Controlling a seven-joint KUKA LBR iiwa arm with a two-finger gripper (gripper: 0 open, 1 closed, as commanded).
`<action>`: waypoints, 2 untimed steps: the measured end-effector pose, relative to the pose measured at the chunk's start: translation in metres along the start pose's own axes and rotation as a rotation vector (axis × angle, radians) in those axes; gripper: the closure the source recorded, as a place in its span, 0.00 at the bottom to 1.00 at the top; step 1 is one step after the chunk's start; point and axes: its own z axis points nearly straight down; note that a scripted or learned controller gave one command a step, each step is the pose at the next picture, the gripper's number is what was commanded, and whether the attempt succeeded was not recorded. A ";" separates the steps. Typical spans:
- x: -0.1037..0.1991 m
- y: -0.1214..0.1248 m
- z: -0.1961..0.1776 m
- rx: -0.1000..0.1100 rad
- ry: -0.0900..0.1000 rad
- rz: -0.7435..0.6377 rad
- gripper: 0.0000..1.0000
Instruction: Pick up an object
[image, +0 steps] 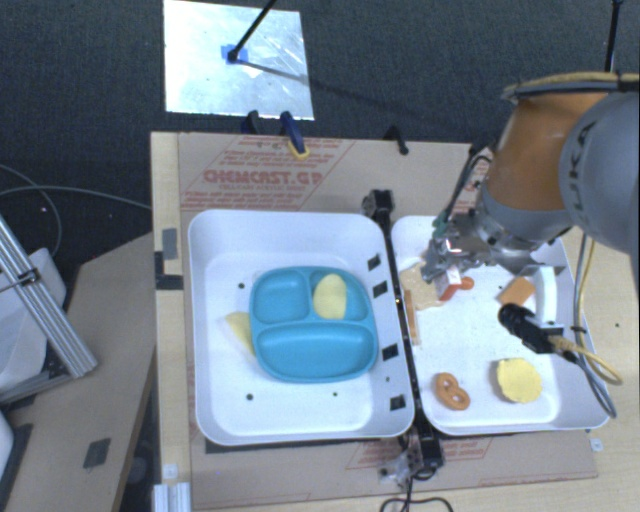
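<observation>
Down at the right bin's (575, 415) front edge sit a brown pretzel-shaped toy (451, 390) and a round yellow toy (518, 380), both untouched. Gripper (447, 262) hovers low near the back-left corner, over a small red-and-white piece (456, 286); whether it grips, I cannot tell.

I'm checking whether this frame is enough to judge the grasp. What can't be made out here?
- Gripper: too small and blurred in the camera view to tell its state.
- Red piece by the gripper: contact unclear, partly covered by the arm.
- Orange piece: partly hidden behind the arm.
- Yellow slice: partly hidden by the blue tray.
</observation>
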 end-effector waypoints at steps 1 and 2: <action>0.051 -0.078 -0.041 0.002 0.002 -0.002 1.00; 0.133 -0.061 -0.105 -0.006 0.003 -0.006 1.00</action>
